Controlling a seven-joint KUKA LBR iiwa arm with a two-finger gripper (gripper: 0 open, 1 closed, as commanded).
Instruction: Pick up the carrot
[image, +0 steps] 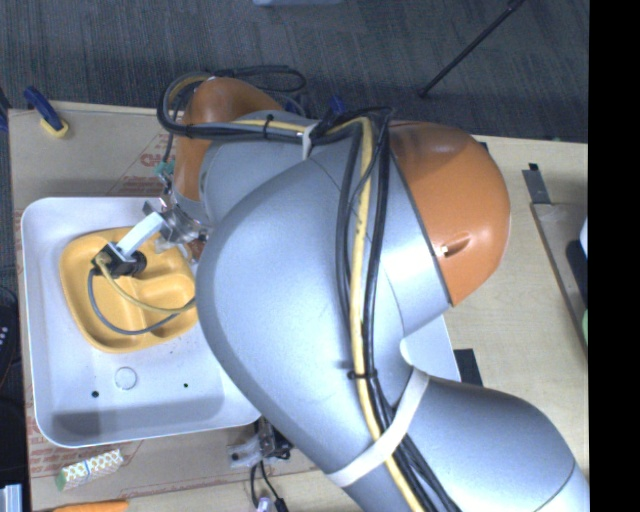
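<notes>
My arm (330, 300) covers most of the camera view and hides the right bin. The gripper (172, 222) sits at the far edge of the left white bin (60, 400), mostly covered by the orange wrist band (225, 105). From it a white piece with a black tip (122, 256) slants down over a yellow, bowl-like object (110, 310) in the bin. A thin orange sliver (95, 506) lies on the bench at the bottom left edge, outside the bin; it may be the carrot, but too little shows to tell.
A dark cable (120, 300) loops over the yellow object. A small patterned packet (90, 468) lies on the bench in front of the left bin. A blue and yellow clamp (45, 112) sits at the bench's far left corner.
</notes>
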